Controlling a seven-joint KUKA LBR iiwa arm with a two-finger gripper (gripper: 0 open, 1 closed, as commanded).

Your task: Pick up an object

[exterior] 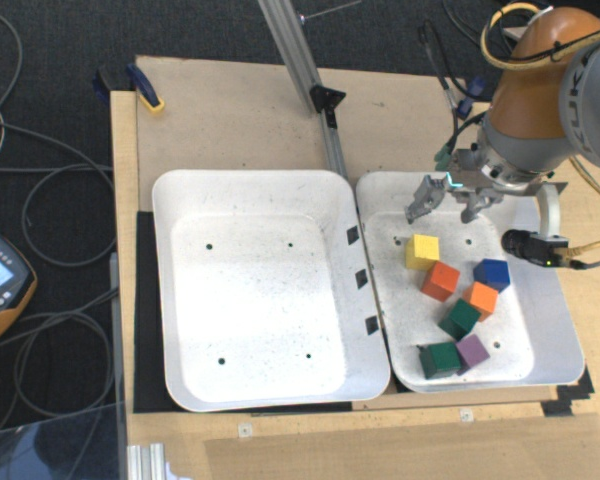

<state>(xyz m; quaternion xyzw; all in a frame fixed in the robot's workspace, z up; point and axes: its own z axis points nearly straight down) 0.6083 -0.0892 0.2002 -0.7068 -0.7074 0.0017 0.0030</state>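
Blocks are lying clustered in the right bin (550,353): a yellow block (421,251) nearest the far wall, an orange-red block (441,280) just beside it, then a blue block (492,273), a small orange block (484,297), a dark green block (460,318), a purple block (471,350) and a second green block (440,359) toward the near rim. The jaws (452,205) are hanging spread apart over the far end of that bin, gripping nothing, just beyond the yellow block. The left bin (170,298) is sitting beside it on the tabletop (230,118).
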